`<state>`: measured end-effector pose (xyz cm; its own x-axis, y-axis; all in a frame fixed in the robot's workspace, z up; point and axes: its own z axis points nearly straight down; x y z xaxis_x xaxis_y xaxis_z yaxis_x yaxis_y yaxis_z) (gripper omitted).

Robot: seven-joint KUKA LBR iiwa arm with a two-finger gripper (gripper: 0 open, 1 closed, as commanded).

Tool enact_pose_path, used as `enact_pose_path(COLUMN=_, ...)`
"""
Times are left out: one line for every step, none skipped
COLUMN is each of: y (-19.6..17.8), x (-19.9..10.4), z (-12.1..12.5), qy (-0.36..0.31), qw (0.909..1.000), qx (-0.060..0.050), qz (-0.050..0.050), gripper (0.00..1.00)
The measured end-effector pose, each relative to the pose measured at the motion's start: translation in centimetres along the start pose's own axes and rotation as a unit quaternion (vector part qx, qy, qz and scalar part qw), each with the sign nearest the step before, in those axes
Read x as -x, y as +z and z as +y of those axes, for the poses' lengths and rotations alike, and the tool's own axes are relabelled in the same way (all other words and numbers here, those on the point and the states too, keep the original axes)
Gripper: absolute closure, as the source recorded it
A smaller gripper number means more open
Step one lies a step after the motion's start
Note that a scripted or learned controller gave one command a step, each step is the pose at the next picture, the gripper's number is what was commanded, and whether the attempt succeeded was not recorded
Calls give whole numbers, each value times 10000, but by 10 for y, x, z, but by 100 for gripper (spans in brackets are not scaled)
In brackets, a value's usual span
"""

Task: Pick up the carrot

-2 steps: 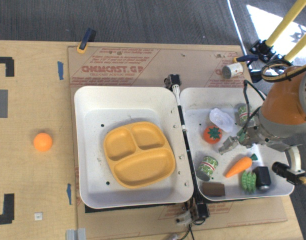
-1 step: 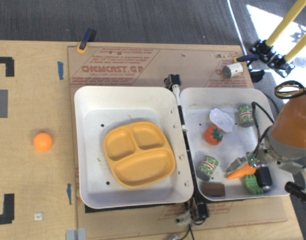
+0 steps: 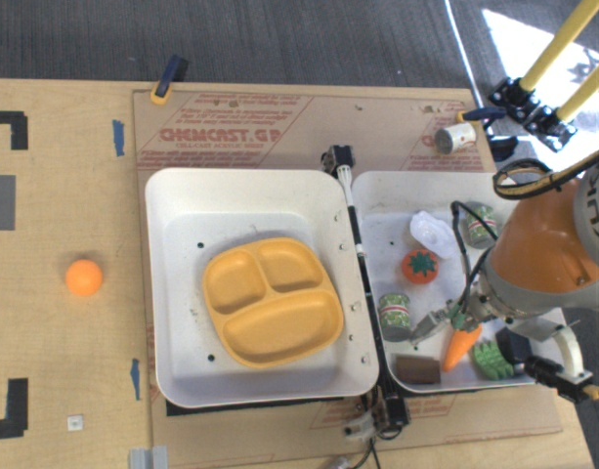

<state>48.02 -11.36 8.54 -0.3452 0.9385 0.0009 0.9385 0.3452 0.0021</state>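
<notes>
Right bin (image 3: 377,198) holds carrot (image 3: 460,345); left bin (image 3: 172,262) holds yellow tray (image 3: 272,301)

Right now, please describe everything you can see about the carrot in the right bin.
The carrot is a small orange toy that looks like plastic, tapering to a point, with a bit of green at its upper, thicker end. It lies tilted in the right bin, near the front wall, tip pointing down-left. The gripper is just above its top end; whether it grips the carrot is unclear. A green leafy toy lies close on its right, a brown block on its left.
</notes>
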Motion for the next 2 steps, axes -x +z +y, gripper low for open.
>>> enact_pose_path(y=0, x=10, z=-4, qy=-1394, qw=9902, qx=-2, qz=-2, gripper=0)
enact_pose_path(y=-11, x=10, z=-2, qy=-1387, qw=9903, qx=17, qz=-13, gripper=100)
